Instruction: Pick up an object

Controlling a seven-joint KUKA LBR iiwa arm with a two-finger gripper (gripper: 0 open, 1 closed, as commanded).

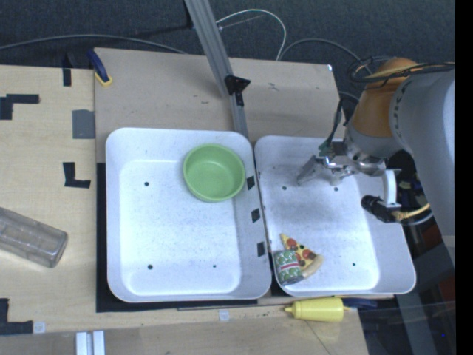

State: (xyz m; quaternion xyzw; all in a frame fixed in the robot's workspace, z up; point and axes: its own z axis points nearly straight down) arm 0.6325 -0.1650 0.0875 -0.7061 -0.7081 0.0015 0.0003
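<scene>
A green bowl (214,172) sits upright at the back right of the left bin (133,220). In the right bin (369,272), near its front left corner, lies a toy pizza slice (296,259) with a small patterned piece against it. My gripper (307,174) hangs over the back part of the right bin, well behind the pizza slice and right of the bowl. Its fingers (302,176) point left and down, and I see nothing between them.
A yellow bottle (319,310) lies on the bench just in front of the right bin. A clear plastic cylinder (29,239) lies at the far left. A grey pole (214,46) slants down to the bins' back edge. Cables run behind the right bin.
</scene>
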